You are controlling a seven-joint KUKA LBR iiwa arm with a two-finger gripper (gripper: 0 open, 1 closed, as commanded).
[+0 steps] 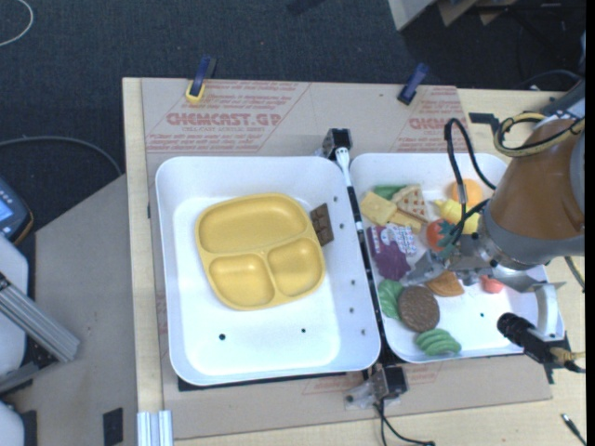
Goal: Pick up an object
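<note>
While the grey-and-orange arm (544,198) reached into the right white bin (483,342), its gripper (444,269) hung low over mixed toy food, beside a purple packet (390,252) and brown round patty (418,309); its grip could not be told. A yellow divided plastic tray (258,249) lay in the left white bin (186,333).

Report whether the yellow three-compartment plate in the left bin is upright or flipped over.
Upright. The yellow three-compartment plate lies flat in the left white bin with its three hollows facing up, all bare.
</note>
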